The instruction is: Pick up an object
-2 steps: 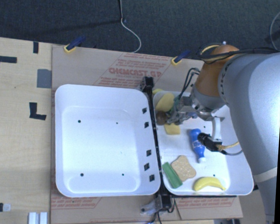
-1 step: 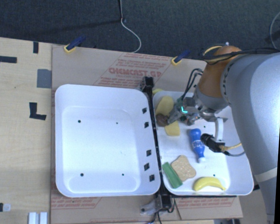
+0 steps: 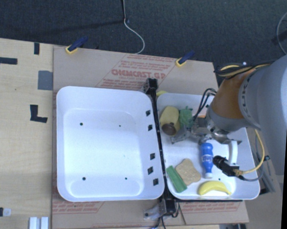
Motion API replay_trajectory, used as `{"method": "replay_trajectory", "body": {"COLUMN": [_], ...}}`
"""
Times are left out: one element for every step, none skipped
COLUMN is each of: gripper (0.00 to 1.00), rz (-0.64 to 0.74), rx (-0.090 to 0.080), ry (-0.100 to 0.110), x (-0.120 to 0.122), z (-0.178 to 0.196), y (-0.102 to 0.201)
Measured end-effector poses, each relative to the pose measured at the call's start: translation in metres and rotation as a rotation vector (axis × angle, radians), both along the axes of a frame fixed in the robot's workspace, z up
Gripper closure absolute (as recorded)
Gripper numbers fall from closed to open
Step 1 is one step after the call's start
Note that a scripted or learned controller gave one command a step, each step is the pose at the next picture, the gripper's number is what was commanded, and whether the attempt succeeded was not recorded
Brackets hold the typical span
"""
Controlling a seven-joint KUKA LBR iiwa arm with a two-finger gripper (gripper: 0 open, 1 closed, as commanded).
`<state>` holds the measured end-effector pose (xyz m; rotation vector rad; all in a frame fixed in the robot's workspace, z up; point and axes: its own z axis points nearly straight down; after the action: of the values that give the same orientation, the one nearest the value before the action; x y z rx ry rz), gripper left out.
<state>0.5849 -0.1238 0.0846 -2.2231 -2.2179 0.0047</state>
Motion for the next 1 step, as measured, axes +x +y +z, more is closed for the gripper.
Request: {"method": "replay_trajectory", "body": {"gripper": [0.0], "rz": [0.009], "rx": [-0.002], "ry": [0.005], "x": [0.0704], "z": [-0.0002], "y": [0.0303]}}
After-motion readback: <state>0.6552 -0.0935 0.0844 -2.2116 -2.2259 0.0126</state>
